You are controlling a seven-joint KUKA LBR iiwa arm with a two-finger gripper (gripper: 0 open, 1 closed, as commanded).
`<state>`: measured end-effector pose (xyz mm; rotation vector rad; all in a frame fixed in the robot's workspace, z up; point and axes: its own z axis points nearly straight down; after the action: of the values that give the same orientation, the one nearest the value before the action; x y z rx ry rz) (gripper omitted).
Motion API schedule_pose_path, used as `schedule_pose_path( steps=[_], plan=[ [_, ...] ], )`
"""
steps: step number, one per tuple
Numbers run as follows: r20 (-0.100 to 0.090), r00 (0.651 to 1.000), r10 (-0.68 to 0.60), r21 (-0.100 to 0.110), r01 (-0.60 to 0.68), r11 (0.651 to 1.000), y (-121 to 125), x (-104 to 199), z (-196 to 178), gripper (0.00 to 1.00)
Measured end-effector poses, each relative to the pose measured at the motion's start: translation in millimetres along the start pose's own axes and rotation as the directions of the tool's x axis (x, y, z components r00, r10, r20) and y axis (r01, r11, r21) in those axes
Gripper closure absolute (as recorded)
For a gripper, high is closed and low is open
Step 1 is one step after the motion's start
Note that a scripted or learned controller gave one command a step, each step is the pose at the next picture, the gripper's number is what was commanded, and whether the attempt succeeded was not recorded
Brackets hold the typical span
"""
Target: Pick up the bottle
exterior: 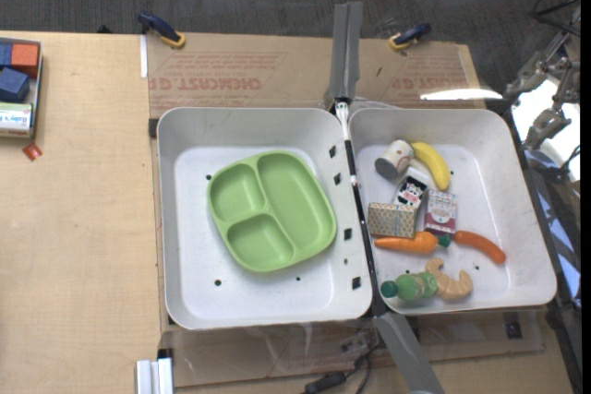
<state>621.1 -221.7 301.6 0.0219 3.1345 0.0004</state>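
Metallic claw [545,92] hovers past the right bin's [503,132] outer rim, grip state unreadable. Green bottle [412,288] lies at that bin's near edge, touching a croissant [452,283] (carrots [406,244] and cartons [410,192] just behind)

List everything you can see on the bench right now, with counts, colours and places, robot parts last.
bins: 2, white, side by side on the bench
divided plate: 1, green, left bin
bottle: 1, green, right bin, near edge
banana: 1, yellow, right bin, far side
carrots: 2, orange, right bin, middle
cup: 1, white, left of the banana
small cartons: 3, mixed, right bin, middle
croissant: 1, tan, beside the bottle
clamps: 2, blue and yellow, far edge
blocks: several, blue and orange, far left
gripper: 1, metallic, right edge, above the right bin's far corner
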Motion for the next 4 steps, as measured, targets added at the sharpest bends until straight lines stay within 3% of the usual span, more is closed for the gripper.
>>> schedule_pose_path(
  steps=[1,2,3,4],
  plan=[
    [-0.005,0.986,-0.166,-0.003,0.166,0.986,-0.8,71.9,85.3,0.0],
    [0.0,0.729,-0.684,-0.005,0.684,0.729,0.2,49.3,97.6,0.0],
    [0.001,0.392,-0.92,-0.002,0.92,0.392,-0.5,69.3,199.9,0.0],
    [0.005,-0.083,-0.997,-0.004,0.997,-0.083,0.6,54.4,148.8,0.0]
  ],
)
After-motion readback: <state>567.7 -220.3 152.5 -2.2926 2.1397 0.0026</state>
